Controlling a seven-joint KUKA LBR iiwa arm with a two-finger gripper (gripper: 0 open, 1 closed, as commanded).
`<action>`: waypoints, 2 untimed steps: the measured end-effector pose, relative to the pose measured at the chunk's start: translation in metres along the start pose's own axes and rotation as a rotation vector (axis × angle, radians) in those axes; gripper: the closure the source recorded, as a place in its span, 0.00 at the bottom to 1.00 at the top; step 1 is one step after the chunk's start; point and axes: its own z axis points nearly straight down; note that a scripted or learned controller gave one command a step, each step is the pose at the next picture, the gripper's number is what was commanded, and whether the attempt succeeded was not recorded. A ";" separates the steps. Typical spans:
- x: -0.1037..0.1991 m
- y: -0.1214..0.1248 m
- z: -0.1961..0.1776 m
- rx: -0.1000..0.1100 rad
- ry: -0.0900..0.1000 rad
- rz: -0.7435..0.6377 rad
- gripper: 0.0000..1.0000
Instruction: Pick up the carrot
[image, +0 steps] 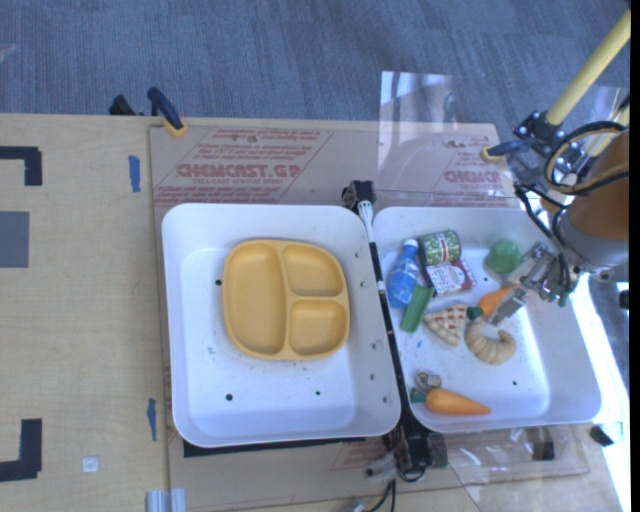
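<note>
Carrot (457, 402): laid near the front edge of the right bin (560, 400), long axis roughly left-right, leafy end left, tip pointed right | Gripper (507, 304): seen above the bin's middle, near a croissant (491, 343), well apart from the carrot | Fingers: state cannot be told, nothing seen held | Left bin (190, 330): yellow divided plate (285, 298) carried.

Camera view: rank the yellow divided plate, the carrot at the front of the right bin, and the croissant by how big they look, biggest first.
1. Yellow divided plate, by far the largest.
2. Carrot.
3. Croissant.
The carrot and croissant look close in size, so their order is unsure.
</note>
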 end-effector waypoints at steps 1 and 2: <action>0.016 0.052 0.000 -0.003 -0.001 0.169 0.00; 0.021 0.016 0.000 0.002 0.003 0.550 0.00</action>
